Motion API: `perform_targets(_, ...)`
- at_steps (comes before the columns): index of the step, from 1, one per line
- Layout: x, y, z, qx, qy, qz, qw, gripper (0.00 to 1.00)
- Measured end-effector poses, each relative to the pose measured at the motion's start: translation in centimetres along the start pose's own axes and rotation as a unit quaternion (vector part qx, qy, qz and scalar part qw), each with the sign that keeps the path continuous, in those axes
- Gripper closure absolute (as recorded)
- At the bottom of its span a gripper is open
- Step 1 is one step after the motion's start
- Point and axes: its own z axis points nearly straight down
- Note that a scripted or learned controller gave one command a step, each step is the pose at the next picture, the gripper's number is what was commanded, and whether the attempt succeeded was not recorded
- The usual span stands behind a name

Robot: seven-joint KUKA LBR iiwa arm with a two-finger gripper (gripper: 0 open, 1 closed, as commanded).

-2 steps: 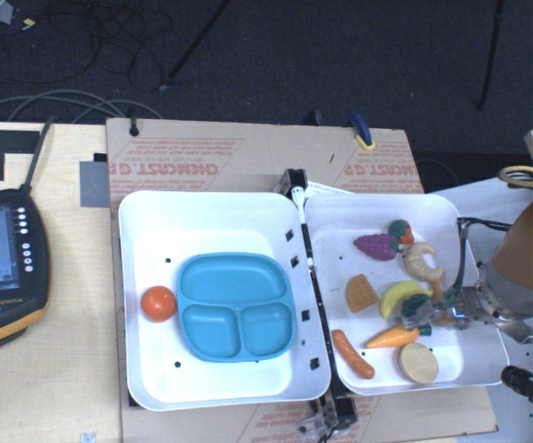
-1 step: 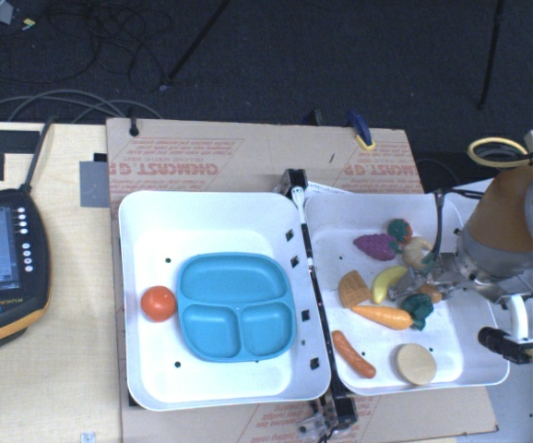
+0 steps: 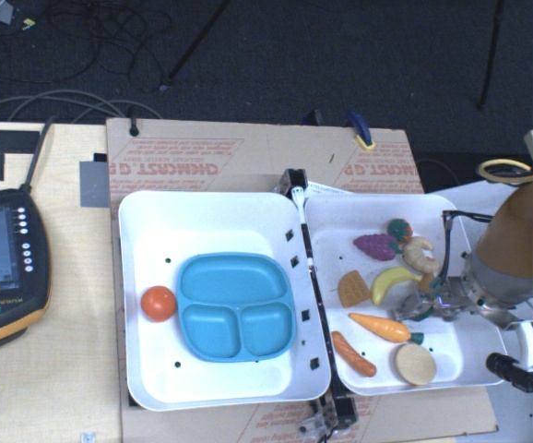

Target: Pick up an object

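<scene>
The right bin holds several toy foods: purple grapes, a yellow banana, a brown bread slice, an orange carrot, a reddish sausage, a round beige disc, a beige piece and a small green piece. My gripper is low inside this bin, just right of the banana and above the carrot's thick end. I see nothing clearly held in it.
The left bin holds a blue divided plate and a red-orange ball at the plate's left. A tablet controller lies on the bench at far left. The arm's orange band hangs over the right bin's right side.
</scene>
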Motion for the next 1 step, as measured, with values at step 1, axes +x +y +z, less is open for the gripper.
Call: perform_targets(1, 1.71, -2.22, -0.01, -0.001, 0.0, 0.001, 1.0, 0.0)
